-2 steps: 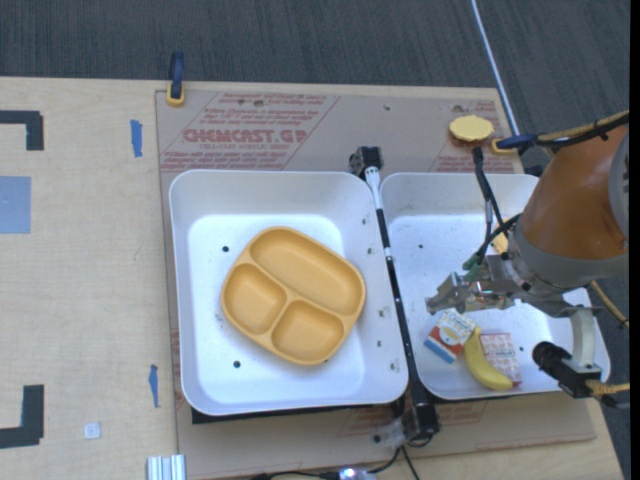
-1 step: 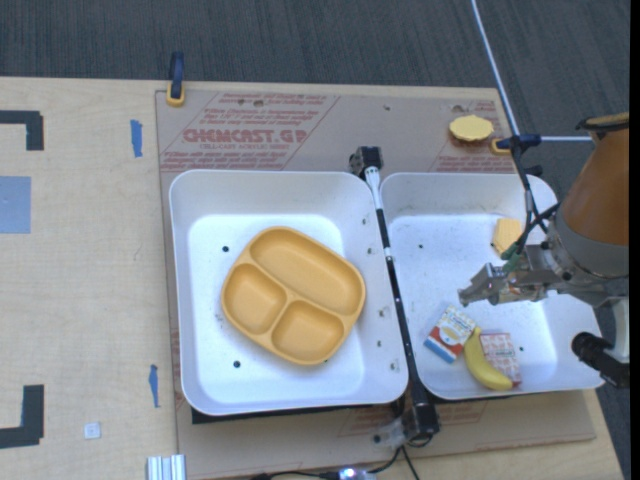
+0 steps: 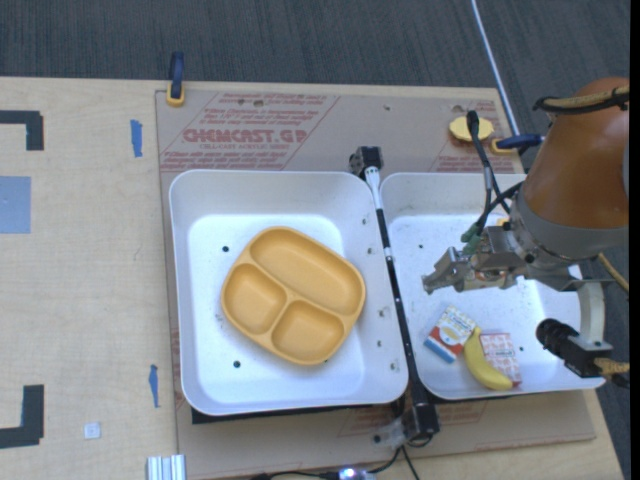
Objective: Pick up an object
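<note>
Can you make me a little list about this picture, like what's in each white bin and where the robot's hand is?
left bin: a yellow plate with three sections, lying flat
right bin: a banana, a small packet left of it, a second packet against the banana
gripper: over the right bin, above the packets, nothing seen between its fingers
arm: comes in from the right, orange band
banana and plate: in different bins

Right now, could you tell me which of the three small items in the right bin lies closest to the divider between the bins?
The small carton with the blue end: it lies left of the banana and the red-printed packet.
</note>
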Robot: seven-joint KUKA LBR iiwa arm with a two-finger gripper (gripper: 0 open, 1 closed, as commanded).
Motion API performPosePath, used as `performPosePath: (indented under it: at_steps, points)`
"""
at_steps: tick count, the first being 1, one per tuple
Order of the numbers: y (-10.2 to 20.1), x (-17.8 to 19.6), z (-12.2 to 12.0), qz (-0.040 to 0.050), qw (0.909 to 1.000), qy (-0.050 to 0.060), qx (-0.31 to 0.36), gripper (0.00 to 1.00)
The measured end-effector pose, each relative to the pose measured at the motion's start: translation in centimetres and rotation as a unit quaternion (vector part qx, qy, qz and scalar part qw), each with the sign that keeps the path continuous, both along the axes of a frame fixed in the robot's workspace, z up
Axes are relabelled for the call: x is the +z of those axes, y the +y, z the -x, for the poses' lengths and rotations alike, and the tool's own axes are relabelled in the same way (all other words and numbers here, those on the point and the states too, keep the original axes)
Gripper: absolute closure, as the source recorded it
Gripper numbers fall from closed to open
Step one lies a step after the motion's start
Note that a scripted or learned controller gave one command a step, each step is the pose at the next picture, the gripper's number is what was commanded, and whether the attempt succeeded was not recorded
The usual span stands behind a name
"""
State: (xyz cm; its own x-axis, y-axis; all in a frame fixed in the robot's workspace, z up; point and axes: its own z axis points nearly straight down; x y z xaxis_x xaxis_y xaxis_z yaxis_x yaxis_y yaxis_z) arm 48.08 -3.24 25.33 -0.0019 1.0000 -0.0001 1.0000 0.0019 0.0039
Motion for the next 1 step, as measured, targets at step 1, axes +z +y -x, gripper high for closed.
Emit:
performPosePath:
  at_steps: [1]
  points:
    - [-3.06,-3.99,0.15,-0.0001,1.0000,0.002,-0.001,1.00]
